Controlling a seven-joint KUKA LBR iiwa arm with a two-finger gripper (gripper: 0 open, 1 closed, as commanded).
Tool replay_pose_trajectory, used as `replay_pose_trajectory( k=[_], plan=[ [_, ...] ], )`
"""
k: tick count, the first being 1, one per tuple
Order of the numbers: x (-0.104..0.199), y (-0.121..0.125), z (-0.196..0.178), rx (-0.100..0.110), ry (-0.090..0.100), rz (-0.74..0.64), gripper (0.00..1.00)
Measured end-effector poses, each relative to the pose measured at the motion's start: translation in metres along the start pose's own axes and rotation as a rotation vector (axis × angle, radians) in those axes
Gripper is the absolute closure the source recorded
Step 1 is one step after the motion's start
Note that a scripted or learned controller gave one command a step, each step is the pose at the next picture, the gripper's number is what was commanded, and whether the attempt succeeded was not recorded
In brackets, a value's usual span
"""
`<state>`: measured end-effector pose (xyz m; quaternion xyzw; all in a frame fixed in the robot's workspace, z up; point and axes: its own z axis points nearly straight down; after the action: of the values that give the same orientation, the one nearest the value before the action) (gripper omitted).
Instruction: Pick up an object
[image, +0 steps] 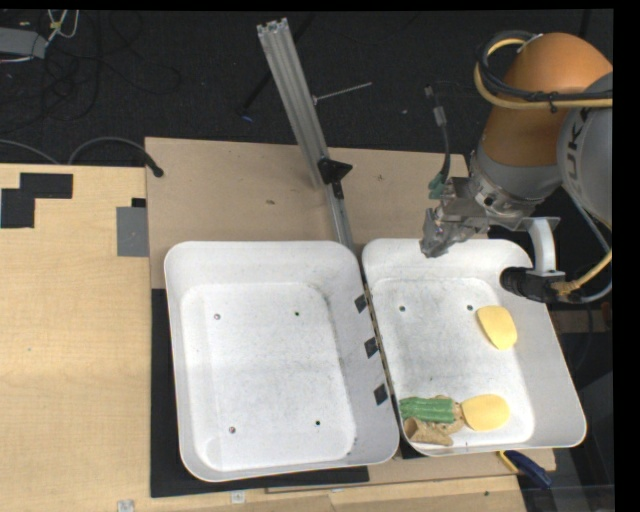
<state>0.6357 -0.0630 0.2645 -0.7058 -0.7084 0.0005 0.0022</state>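
Note:
The right bin holds several small things. A yellow oval piece lies near its right wall. Along the front edge sit a second yellow piece, a green ridged object and a tan object, bunched together. My gripper hangs over the far rim of the right bin, well above and behind all of them. Its fingers look close together with nothing between them.
The left bin sits beside the right one, joined by black clips. A slanted aluminium rail rises behind the bins. The wooden bench stretches to the left.

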Motion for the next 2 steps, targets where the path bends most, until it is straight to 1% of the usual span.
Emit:
replay_pose_trajectory(
  k=[1,2],
  plan=[
    [0.052,-0.017,0.021,0.002,0.000,0.000,1.00],
    [0.093,-0.036,0.020,0.001,0.000,0.001,1.00]
  ],
)
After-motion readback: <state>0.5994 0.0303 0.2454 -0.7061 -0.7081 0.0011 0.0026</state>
